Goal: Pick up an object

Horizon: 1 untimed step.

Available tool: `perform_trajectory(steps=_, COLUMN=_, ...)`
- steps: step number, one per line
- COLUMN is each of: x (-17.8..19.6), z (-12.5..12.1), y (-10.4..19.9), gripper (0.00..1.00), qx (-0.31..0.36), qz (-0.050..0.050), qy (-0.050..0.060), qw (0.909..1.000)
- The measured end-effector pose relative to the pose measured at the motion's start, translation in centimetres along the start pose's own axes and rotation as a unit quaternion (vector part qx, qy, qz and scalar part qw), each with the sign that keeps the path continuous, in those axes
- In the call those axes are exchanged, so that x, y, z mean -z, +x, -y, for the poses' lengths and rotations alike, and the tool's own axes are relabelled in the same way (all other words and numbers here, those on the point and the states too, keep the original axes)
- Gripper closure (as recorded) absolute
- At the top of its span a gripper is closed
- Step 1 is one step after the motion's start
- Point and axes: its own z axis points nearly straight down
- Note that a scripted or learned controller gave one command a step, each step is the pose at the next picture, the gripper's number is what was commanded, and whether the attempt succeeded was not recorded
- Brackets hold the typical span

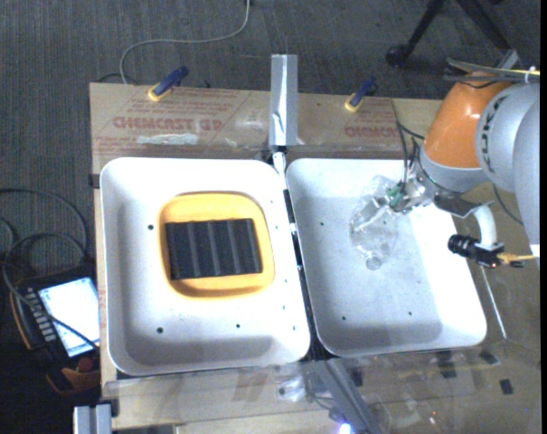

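Yellow tray [217,247] in left bin [128,197], gripper [374,224] over right bin [436,315].

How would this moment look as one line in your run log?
arm: over right bin | gripper: at clear object | left bin: yellow tray

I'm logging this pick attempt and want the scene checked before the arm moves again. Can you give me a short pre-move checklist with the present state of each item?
1. Target in sight: the yellow tray with the dark ribbed insert lies flat in the left bin. Ok.
2. Gripper over a target: it hangs over the right bin, not the left one. Not ok.
3. Something between the fingers: the gripper is transparent and blurred against the white bin. Cannot tell.
4. Path to the tray: nothing stands on the divider between the bins. Ok.
5. Arm free of the bin walls: it reaches in from the right above the rim. Ok.
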Motion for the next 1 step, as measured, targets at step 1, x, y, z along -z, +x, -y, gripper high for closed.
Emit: perform_trajectory(steps=1, x=0.13, z=2.46, y=4.74, gripper=0.00, qx=-0.014, qz=0.000, qy=-0.001, qw=0.9999)
